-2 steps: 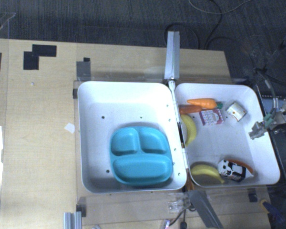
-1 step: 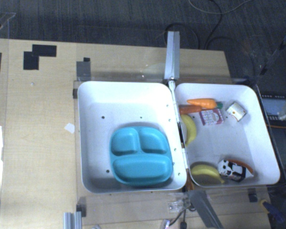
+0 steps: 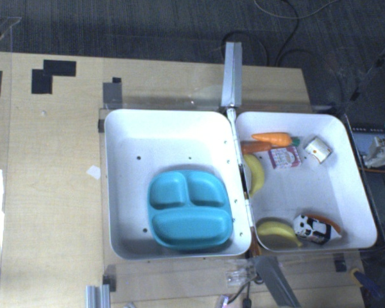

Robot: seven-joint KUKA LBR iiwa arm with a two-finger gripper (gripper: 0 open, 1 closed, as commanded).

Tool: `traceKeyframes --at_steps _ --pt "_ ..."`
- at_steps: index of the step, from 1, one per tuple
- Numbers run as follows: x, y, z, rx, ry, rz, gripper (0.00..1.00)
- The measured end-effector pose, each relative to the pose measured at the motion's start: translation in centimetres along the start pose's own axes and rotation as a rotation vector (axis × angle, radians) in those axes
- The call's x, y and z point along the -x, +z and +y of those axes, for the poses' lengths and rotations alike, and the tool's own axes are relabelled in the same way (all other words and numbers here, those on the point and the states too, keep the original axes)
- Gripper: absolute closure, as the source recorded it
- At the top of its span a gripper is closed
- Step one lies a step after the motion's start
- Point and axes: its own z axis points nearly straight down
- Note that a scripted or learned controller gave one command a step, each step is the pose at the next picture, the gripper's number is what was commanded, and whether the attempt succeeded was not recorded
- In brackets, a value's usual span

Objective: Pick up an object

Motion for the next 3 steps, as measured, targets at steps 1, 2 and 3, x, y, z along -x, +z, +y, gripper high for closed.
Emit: traceKeyframes --at_steps 1,2,3 --pt "-4.0 8.1 -0.1 -0.001 0.006 0.001 1.00" --pt "0.3 18.3 -0.1 -0.001 -0.268 0.002 1.00" --pt "0.3 17.1 0.1 0.006 -0.270 -0.001 1.00"
